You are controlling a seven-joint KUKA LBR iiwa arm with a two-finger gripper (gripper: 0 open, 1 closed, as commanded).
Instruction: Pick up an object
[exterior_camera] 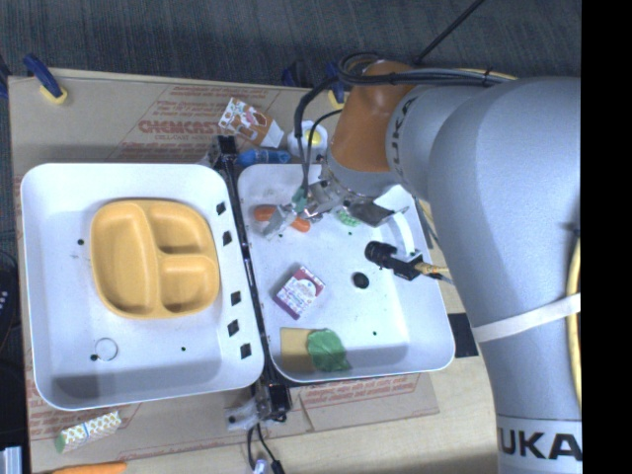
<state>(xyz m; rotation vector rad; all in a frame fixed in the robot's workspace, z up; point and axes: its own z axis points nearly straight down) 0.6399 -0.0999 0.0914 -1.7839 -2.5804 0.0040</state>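
Cardboard-covered bench (pixel 148 126), bearing two white bins side by side. In the left bin (pixel 39 265), a yellow divided tray (pixel 153 255). In the right bin (pixel 425 339), toward its far left corner, the pincer (pixel 311 203), low over a scatter of small orange pieces (pixel 267 213). Cannot tell whether released or clenched: too cluttered and blurred there. Nothing plainly grasped.

Likeliest target: the orange pieces, just beside the pincer and near the bin wall. Probably light and stiff, small enough to skid or slip out. Best taken across the narrow width, straight from above, clear of the wall.

Nearer the front, well apart from these: a small pink box (pixel 299 291), a black disc (pixel 361 281), and a green lump (pixel 326 349) resting against a tan block (pixel 291 341), soft-looking and likely easier to pinch.
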